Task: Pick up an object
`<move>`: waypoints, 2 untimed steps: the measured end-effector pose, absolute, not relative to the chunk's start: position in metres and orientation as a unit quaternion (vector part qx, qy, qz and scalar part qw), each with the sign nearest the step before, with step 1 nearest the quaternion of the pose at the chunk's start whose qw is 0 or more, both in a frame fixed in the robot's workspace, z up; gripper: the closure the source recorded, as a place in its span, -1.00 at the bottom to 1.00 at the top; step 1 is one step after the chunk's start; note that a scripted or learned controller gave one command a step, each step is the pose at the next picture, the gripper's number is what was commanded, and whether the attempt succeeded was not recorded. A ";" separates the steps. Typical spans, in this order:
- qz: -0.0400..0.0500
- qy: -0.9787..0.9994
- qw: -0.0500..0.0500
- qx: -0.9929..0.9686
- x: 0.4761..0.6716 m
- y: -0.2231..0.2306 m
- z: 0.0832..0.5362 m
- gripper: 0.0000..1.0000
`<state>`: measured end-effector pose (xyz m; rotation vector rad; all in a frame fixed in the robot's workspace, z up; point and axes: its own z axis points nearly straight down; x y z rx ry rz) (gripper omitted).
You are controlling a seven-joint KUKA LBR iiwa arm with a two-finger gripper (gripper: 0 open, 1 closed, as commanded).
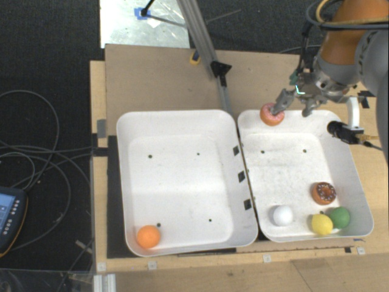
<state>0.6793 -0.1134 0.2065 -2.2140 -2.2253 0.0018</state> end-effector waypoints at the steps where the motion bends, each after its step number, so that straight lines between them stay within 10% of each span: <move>1: 0.000 -0.710 -0.001 -0.705 0.680 -0.113 0.209 -1.00; 2: 0.002 -0.709 0.002 -0.705 0.685 -0.113 0.148 -1.00</move>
